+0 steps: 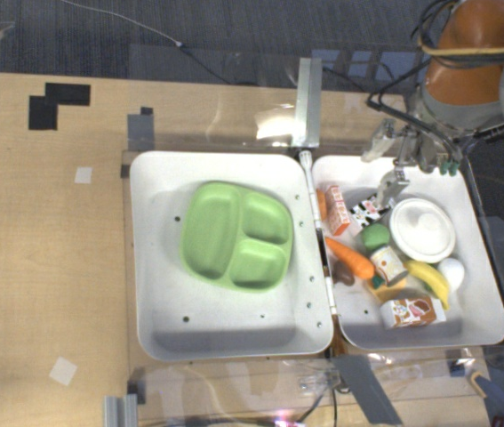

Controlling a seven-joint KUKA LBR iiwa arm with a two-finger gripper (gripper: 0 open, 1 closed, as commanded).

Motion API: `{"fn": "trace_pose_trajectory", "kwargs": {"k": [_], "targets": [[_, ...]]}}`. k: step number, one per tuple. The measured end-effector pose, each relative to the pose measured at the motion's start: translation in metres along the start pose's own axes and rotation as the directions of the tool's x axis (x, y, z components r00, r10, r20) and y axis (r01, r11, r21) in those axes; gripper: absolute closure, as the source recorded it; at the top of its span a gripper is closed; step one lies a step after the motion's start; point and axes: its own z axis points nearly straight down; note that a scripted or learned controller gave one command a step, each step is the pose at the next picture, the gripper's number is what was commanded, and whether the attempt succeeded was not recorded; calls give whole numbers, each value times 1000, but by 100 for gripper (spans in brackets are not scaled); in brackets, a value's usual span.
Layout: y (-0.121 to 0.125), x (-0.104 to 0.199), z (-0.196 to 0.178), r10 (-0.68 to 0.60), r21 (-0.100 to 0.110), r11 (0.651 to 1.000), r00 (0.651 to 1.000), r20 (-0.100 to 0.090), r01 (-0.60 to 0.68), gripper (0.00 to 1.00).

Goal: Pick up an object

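Objects for picking lie heaped in the right bin (492, 323): carrot (351, 255), banana (429, 279), white bowl (422, 227). Judging by this, the approach step is in hand: the gripper (396, 183) hangs at that bin's far edge, pinching nothing, its spread impossible to tell. Next it must descend squarely over one item.

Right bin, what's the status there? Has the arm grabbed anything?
Gripper hovering over right bin's far edge, nothing seen in it. Carrot, banana, white bowl all lying in the bin, packed close. Green tray alone in left bin.
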Motion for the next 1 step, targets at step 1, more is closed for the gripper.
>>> {"fn": "trace_pose_trajectory", "kwargs": {"k": [1], "targets": [[7, 43, 94, -73, -1, 997, 997, 2, 73, 0]]}}
